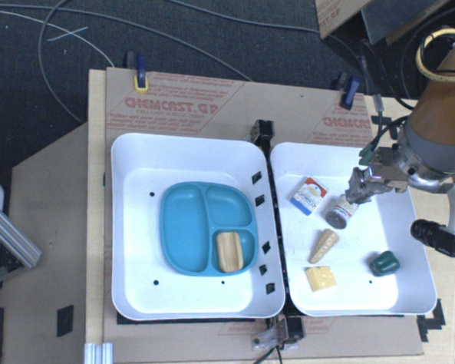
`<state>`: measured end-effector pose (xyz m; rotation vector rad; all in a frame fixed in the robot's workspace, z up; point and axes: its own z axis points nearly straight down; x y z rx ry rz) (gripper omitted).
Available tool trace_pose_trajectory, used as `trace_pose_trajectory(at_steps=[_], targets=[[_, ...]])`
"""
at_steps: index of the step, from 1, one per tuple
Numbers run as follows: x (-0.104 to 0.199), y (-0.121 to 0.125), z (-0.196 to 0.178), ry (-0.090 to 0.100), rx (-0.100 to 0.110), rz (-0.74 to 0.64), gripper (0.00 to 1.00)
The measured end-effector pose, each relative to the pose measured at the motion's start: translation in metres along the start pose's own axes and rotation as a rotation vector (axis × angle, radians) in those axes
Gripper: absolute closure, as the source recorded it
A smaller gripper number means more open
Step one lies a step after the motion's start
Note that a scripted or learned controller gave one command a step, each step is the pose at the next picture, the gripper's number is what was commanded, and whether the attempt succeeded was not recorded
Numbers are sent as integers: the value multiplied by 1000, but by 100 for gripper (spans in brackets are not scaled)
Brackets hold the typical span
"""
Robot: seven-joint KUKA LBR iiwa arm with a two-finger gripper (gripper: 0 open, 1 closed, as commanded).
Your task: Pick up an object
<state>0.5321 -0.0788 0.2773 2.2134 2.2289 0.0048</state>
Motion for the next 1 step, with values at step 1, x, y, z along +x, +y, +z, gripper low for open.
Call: trace_pose_trajectory(at_steps=[1], targets=[[47,20,22,1,5,1,100]])
